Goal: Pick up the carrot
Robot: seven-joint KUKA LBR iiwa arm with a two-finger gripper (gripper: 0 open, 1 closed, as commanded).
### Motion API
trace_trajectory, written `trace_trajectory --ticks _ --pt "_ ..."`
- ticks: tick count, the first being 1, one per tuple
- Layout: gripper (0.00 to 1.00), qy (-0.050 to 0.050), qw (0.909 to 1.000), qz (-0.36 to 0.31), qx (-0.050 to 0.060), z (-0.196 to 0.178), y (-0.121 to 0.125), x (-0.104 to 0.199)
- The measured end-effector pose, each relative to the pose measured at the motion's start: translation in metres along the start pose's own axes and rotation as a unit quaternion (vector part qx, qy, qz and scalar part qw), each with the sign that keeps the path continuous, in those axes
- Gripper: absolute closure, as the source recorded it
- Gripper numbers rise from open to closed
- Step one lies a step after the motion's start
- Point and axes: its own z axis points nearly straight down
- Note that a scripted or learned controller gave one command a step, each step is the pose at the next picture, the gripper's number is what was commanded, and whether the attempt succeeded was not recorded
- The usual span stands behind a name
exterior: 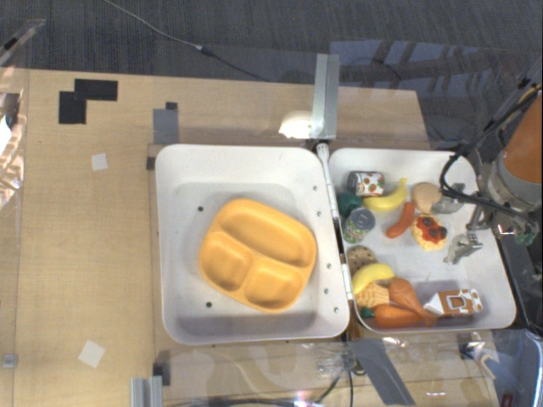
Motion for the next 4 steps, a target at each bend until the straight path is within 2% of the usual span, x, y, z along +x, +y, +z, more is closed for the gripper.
trace_trajectory --ticks 1,2,3,4 --pt "0.0 0.003 0.9953 0.097 -0.002 0.032 0.046 0.022" --pt "0.0 0.0 0.9433 0.332 -0.001 0.044 0.013 -0.01" --pt "0.0 -0.006 0.8911 0.454 -0.003 0.061 0.025 -0.061" --pt "0.0 -0.005 0.8266 0.563 -0.002 0.061 0.081 -0.068"
